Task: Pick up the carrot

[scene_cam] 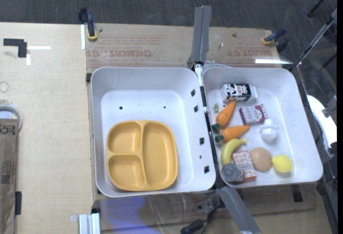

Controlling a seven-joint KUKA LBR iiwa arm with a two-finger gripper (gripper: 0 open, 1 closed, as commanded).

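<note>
Two orange carrots lie in the right bin (300,99) near its left wall. One carrot (226,112) is tilted, its tip pointing up toward a black-and-white milk carton (237,91). The other carrot (234,132) lies almost level just below it, green top to the left. A yellow banana (231,150) curves right beneath the lower carrot.
The right bin also holds a red-and-white packet (252,114), a white object (268,132), a tan bun (261,159), a yellow lemon (282,163), a red box (244,165) and a grey can (231,173). A yellow divided plate (142,155) sits in the left bin (107,93).
</note>
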